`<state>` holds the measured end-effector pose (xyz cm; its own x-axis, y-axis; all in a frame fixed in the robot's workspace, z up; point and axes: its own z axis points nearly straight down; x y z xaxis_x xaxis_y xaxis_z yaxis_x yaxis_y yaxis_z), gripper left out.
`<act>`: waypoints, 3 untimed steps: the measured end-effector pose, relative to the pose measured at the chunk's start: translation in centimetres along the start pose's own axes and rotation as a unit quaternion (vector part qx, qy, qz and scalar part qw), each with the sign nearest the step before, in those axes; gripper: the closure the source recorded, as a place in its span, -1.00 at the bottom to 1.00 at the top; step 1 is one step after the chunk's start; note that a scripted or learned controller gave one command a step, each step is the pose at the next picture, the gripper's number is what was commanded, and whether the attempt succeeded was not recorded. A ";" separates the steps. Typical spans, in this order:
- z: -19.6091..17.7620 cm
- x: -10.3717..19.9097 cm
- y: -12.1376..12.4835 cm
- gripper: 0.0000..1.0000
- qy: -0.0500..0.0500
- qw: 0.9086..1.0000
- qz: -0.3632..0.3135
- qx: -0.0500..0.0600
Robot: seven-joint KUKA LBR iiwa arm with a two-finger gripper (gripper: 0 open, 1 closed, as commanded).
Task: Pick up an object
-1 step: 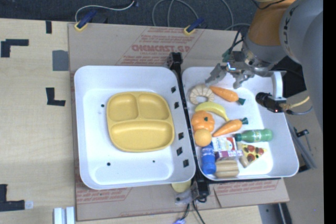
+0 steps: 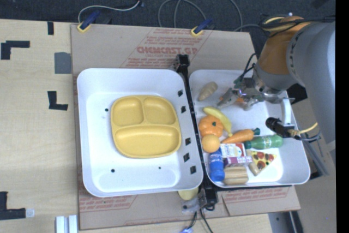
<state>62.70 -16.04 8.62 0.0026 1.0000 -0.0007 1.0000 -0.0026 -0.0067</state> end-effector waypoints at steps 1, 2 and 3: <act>0.0 4.8 3.3 -1.00 0.001 1.000 0.000 0.001; -0.1 -4.1 -2.0 -1.00 -0.001 1.000 0.001 -0.006; 0.2 -2.1 3.7 -1.00 -0.001 1.000 -0.002 0.009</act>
<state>66.44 -18.11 8.39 -0.0014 1.0000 -0.0026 0.9997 0.0013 -0.0249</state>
